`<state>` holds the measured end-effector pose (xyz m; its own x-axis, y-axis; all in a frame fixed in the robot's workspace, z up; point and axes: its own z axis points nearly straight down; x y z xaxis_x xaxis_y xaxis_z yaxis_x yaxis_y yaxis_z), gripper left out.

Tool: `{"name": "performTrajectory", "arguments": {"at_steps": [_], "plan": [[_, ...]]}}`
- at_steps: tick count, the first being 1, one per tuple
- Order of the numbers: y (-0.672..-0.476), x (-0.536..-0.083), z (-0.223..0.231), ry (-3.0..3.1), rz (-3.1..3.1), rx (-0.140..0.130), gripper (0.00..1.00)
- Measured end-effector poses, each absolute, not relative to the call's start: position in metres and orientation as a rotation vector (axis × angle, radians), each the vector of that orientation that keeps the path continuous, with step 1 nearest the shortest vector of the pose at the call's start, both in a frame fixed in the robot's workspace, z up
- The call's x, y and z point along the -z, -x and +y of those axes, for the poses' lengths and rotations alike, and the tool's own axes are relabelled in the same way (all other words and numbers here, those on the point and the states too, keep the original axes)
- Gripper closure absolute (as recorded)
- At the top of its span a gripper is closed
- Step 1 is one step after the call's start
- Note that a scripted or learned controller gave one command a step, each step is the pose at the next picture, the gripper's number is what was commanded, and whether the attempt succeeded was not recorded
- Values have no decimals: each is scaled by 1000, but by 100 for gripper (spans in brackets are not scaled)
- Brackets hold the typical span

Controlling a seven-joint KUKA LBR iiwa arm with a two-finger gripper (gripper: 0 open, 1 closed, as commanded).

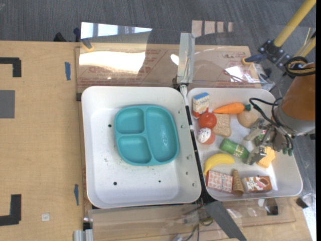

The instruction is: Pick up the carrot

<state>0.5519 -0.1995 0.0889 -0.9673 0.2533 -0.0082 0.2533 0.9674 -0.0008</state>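
My pincer (265, 143) hangs low over the right bin (293, 182), toward its right side, with my grey wrist and orange band above it at the view's right edge; whether it is released or clenched I cannot tell, since cables and metal parts blur together there. Just below it lies a yellow cheese wedge (268, 157), touching or nearly touching my tip. To its left rests a green bottle (234, 148) lying on its side, and up-left of me sits a pale round bread roll (247, 118). The carrot (228, 108) lies near the bin's far rim, orange with its green top pointing toward the roll, apart from my pincer. Beside it stand a small milk carton (200, 103), a red tomato (207, 119), a slice of toast (222, 125) and a spotted egg-like piece (204, 135). Nearer the front lie a banana (218, 161), a red patterned box (219, 181), a cone (236, 181) and a red packet (258, 184). The left bin (100, 185) holds a teal divided plate (147, 134).
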Motion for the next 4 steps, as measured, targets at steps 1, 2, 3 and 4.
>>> {"name": "performTrajectory", "arguments": {"at_steps": [1,2,3,4], "plan": [[-556,-100,-199,-395,3097,6,100],[-555,-274,-226,-195,3119,8,100],[-553,-268,-224,-194,3132,1,0],[-490,-137,-223,-314,3134,-6,0]]}}
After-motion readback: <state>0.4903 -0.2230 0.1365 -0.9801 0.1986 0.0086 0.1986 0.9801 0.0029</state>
